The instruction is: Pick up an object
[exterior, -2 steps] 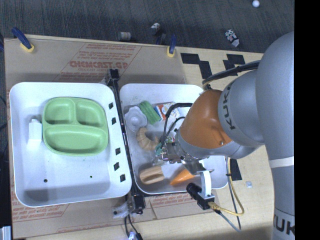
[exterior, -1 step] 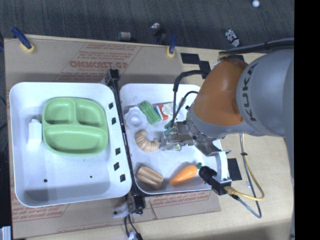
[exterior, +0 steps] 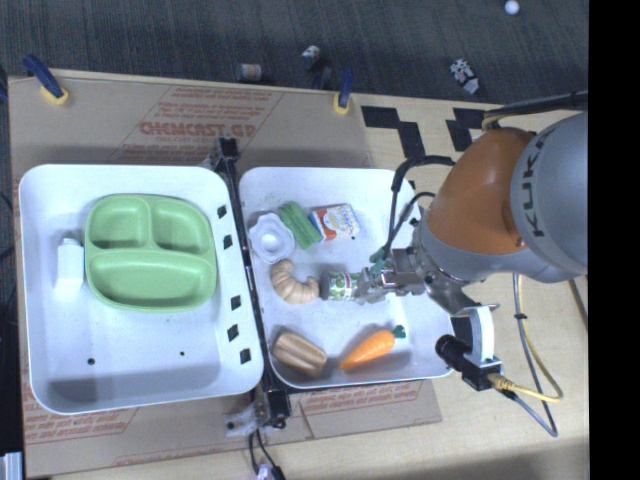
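The right bin holds several objects. A small jar with a green label lies on its side near the middle, next to a croissant. Toward the back lie a white cup, a green vegetable and an orange and white carton. At the front lie a bread roll and a carrot. My gripper is low in the bin, right at the jar's right end. The arm's orange band hangs over the bin's right side.
The left bin holds a green divided tray and a white bottle against its left wall. Black clips run along the divider between the bins. A cable trails off the arm at the lower right.
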### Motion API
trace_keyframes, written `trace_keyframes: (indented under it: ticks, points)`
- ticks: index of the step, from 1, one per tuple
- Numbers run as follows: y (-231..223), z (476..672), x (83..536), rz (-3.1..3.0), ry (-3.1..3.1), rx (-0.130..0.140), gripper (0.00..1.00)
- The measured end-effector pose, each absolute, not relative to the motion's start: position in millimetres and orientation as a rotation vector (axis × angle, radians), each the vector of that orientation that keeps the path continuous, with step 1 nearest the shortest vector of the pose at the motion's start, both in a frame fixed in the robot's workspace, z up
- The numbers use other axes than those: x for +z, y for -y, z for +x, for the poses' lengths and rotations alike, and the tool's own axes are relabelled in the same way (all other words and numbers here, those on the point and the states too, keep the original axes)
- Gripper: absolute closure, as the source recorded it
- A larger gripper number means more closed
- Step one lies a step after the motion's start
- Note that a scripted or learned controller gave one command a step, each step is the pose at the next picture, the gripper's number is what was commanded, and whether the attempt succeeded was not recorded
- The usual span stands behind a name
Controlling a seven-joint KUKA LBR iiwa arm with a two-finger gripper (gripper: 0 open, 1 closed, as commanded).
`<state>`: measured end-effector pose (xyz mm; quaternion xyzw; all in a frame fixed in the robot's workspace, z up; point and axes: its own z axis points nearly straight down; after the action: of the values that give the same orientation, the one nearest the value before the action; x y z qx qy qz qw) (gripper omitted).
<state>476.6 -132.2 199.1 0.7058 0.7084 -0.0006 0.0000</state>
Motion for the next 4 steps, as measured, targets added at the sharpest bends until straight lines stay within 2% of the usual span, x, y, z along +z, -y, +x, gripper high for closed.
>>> trace_keyframes:
  ticks: [1,2,3,4]
  points:
    - [176.9,563.0,282.8,2.213,-2.226,0.000,1.00]
    - [176.7,562.9,282.2,2.214,-2.227,-0.001,0.00]
    - [187.7,536.0,106.2,2.216,-2.227,0.001,0.00]
    - [147.4,533.2,91.5,2.215,-2.233,-0.003,0.00]
